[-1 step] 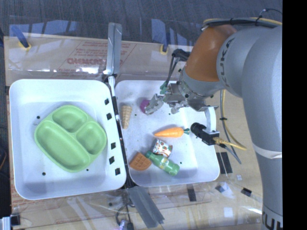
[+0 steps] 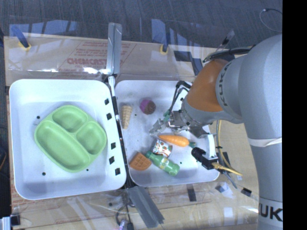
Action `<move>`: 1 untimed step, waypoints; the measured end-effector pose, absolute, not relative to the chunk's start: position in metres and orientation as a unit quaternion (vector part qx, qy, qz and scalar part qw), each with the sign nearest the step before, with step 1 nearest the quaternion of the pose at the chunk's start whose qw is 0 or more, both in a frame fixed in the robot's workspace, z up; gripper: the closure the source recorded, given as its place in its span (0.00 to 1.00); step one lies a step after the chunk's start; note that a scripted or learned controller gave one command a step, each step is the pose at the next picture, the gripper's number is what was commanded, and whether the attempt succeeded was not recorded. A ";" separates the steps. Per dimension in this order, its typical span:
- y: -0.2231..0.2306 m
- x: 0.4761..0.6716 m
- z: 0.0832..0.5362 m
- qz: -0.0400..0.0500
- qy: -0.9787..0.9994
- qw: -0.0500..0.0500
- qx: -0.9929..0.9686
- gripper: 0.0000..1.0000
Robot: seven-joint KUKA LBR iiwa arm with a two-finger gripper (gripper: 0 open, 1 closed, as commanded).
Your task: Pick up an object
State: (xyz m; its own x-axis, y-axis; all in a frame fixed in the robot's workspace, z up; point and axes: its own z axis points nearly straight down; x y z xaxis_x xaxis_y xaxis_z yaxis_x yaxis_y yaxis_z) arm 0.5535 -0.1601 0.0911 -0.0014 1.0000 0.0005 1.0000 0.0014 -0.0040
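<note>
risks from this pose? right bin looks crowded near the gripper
1. The carrot lies against the green bottle just below the gripper; a descent there may pinch both or knock one aside.
2. The bottle also touches the orange wedge, so a nudge could shove that into the bin's near wall.
3. From this view the fingers' state is unclear, so a grasp may look successful without holding anything.

Quick count: two white bins, left bin (image 2: 19,128) and right bin (image 2: 139,87). One green divided plate (image 2: 69,137), one ice cream cone (image 2: 125,115), one purple ball (image 2: 147,106), one carrot (image 2: 174,140), one green bottle (image 2: 163,160), one orange wedge-shaped piece (image 2: 140,162).
</note>
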 end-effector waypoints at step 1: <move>-0.179 0.477 0.092 0.000 -0.764 0.000 -0.645 0.00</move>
